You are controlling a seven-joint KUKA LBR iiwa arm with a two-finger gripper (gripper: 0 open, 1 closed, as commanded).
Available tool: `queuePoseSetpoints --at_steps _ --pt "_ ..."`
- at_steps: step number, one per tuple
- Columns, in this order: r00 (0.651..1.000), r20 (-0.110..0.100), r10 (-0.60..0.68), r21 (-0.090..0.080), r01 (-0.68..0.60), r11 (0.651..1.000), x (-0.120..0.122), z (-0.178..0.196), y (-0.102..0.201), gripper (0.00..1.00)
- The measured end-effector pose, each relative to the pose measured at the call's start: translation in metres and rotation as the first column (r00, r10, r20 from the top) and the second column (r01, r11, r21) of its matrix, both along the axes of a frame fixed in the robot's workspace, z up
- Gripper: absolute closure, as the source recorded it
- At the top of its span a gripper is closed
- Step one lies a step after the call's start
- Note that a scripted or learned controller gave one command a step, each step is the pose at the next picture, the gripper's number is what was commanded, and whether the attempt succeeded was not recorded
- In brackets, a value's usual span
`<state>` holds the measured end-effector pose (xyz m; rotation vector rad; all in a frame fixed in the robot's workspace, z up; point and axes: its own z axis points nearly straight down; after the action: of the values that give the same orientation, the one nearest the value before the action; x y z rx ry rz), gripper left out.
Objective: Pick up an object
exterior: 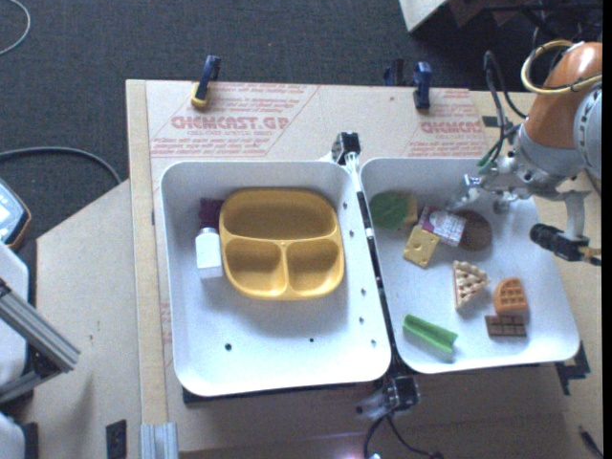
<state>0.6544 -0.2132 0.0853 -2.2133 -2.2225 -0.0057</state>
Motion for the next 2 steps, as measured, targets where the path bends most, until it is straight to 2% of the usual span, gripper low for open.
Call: queuePoseSetpoints --at_steps 1,2 --pt "1.000 0.003 0.001 -0.005 -0.001 1.000 0.001 0.012 -0.001 1.00" --pt "1.000 0.009 -0.005 -0.010 0.005 1.000 -0.005 0.073 -0.007 1.00"
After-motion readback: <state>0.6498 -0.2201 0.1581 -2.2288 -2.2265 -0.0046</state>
